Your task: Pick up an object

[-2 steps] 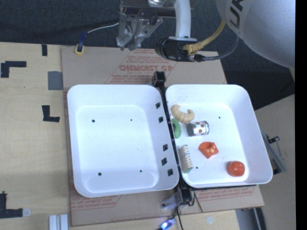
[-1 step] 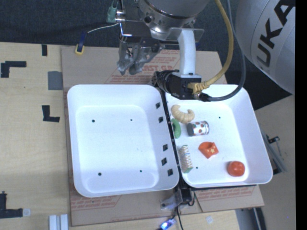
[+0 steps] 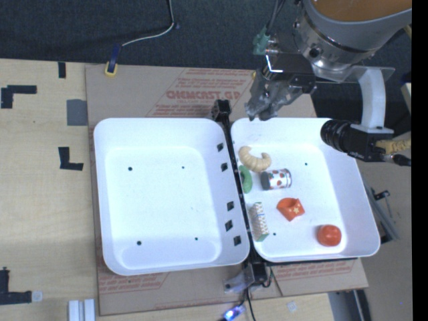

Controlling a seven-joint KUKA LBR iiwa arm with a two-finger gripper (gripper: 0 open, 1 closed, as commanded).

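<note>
Pincer [image 3: 262, 111] above far rim of right bin [image 3: 348, 186]; whether open or closed cannot be told.

Right bin, six items: one beige curved piece [image 3: 255, 158] near far-left corner, one green piece [image 3: 246, 180], one small can [image 3: 277, 178], one striped packet [image 3: 259, 221], one red-orange block [image 3: 290, 208], one red ball [image 3: 328, 235]. Right half open. Left bin [image 3: 160, 192] beside it, rims touching.

Two bins side by side, right bin [image 3: 348, 199] holding croissant [image 3: 255, 158], can [image 3: 277, 178], tomato [image 3: 328, 235]
</note>
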